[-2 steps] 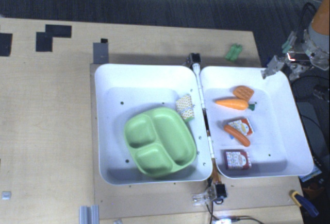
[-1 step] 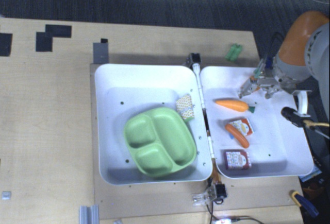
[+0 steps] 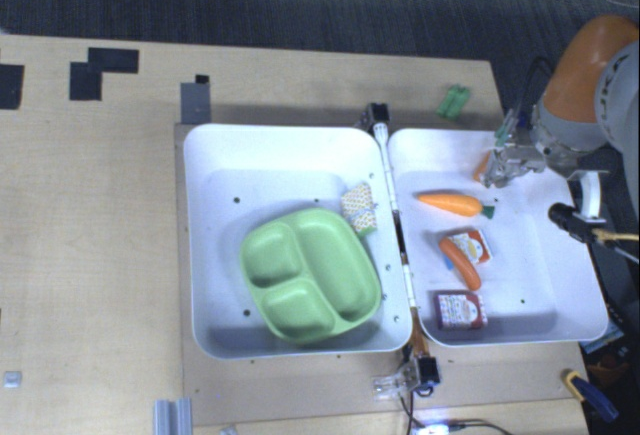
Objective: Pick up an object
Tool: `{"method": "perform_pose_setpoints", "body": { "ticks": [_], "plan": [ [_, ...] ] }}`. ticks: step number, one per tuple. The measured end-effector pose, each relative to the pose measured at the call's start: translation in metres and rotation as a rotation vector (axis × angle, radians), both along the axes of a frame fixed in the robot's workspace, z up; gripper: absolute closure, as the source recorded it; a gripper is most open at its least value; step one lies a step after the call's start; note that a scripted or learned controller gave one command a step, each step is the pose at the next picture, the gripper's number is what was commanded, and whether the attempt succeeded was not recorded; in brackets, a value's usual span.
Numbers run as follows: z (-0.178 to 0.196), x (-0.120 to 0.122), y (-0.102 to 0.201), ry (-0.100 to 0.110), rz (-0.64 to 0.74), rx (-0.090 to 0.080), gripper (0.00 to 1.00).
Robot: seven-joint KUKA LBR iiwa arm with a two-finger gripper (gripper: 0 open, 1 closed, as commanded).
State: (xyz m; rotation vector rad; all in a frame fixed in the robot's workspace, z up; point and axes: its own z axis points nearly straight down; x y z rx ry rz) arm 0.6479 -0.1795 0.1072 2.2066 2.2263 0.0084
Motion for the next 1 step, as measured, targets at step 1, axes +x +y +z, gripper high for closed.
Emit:
{"method": "perform_pose_setpoints", "body": {
  "ticks": [1],
  "plan": [
    [-0.0002, -0.0001, 0.0, 0.0, 0.001, 0.0, 0.0]
  ]
}}
